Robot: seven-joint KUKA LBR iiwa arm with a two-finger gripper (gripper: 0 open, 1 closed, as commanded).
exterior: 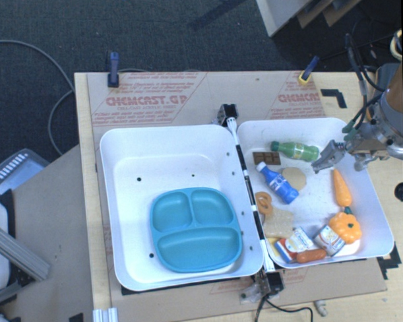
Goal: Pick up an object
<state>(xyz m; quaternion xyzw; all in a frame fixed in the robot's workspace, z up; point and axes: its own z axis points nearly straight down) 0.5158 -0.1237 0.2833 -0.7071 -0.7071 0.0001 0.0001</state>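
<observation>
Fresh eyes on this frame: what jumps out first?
The big blue three-compartment plastic plate lying alone in the left white bin. Next, the clutter in the right white bin: green bottle, blue bottle, orange carrot. The gripper hovers open above that bin's far right, holding nothing.

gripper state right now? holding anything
gripper: open, nothing between its fingers, over the right bin between the green bottle and the carrot.

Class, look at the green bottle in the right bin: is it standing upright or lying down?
Lying down. The green bottle rests lengthwise on the right bin floor, its cap pointing left.
</observation>
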